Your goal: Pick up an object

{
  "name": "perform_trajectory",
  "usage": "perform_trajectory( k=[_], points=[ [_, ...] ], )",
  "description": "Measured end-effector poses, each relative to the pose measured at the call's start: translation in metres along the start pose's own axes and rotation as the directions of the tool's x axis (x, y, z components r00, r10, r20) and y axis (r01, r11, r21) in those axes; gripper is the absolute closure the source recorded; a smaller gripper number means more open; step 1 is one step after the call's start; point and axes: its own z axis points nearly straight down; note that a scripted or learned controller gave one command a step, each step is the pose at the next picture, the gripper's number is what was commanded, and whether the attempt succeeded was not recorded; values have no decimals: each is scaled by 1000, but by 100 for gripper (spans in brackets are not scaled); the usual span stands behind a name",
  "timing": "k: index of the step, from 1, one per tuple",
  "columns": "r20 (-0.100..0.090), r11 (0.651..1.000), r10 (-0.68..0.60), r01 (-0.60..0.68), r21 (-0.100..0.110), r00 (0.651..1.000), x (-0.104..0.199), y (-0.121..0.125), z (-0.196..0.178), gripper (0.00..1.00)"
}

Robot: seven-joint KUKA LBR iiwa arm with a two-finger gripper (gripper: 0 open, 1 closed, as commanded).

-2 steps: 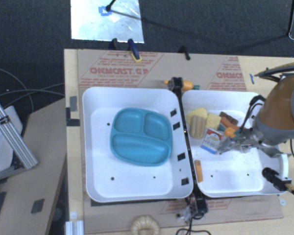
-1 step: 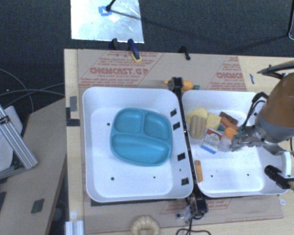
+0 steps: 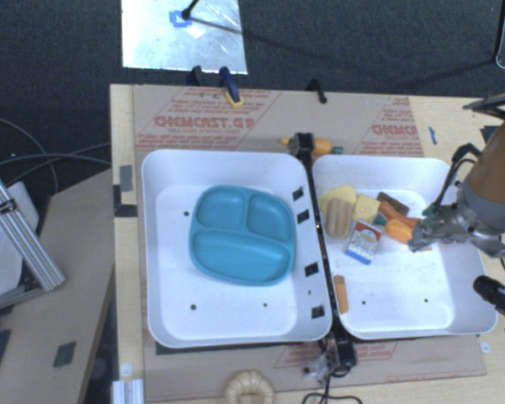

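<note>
The right bin [image 3: 404, 310] holds a heap of small toy items at its far left: a pale yellow block [image 3: 341, 197], a tan ridged piece [image 3: 339, 217], a small red and white box [image 3: 364, 242], an orange carrot-like piece [image 3: 397, 228] and a brown piece [image 3: 393, 203]. A thin orange stick [image 3: 341, 294] lies by the divider. My gripper [image 3: 421, 238] hangs low over the right bin, just right of the orange piece and the box. Its tips are too dark and small to judge.
The left bin [image 3: 172, 310] holds a blue three-compartment plate [image 3: 242, 234]. A yellow-orange item [image 3: 320, 147] lies on the cardboard behind the bins. The arm's body [image 3: 497, 183] covers the right bin's far right side. A beige ring [image 3: 251, 387] lies at the bench front.
</note>
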Motion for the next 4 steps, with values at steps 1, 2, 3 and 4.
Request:
perform_trajectory(
  k=[1,2,3,4],
  points=[
    [0,1000,-2,2,-1,1000,-3,5,-44,100],
    [-1,1000,-2,2,2,1000,-3,6,-67,100],
    [-2,1000,-8,8,2,1000,42,36,-61,100],
    [-2,1000,-7,7,2,1000,89,55,-73,100]
  ],
)
